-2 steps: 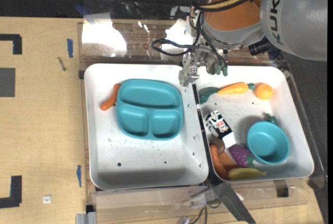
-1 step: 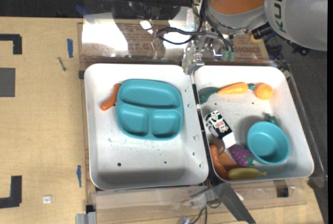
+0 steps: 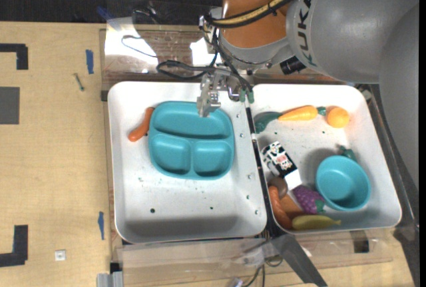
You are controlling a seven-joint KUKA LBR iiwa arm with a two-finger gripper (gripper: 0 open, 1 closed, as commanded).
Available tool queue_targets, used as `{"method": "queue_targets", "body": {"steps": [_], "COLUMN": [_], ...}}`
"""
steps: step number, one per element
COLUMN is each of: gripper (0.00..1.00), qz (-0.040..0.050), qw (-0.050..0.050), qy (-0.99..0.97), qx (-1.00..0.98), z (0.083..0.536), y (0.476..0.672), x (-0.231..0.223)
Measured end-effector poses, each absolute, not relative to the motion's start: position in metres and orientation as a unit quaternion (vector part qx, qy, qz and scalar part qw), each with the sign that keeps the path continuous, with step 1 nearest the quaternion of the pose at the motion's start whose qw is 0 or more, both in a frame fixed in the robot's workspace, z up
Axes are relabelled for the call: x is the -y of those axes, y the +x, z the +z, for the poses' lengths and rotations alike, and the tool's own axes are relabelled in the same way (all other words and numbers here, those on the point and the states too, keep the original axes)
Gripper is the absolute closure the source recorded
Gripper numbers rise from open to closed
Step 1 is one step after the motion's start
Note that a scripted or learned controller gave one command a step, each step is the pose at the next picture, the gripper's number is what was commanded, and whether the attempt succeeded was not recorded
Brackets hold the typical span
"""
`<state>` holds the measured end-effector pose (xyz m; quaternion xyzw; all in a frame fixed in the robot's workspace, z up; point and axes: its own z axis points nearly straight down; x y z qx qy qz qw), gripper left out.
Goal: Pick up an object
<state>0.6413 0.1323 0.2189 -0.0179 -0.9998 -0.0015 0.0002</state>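
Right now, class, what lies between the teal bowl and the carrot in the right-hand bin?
In the camera view, only bare white bin floor separates the teal bowl from the carrot.

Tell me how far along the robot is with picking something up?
Nothing looks picked up yet. The claw hangs over the far rim of the blue divided plate in the left bin, with nothing visibly held. An orange sausage-like piece lies beside the plate. The carrot, orange and blue bowl lie in the right bin. The grab and the lift are left.
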Motion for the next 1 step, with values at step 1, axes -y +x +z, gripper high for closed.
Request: {"method": "queue_targets", "body": {"steps": [1], "gripper": [1.00], "qz": [-0.0014], "qw": [0.001], "qy": [-0.020], "qx": [1.000], "z": [0.1589], "y": [0.5937], "x": [-0.1967]}}
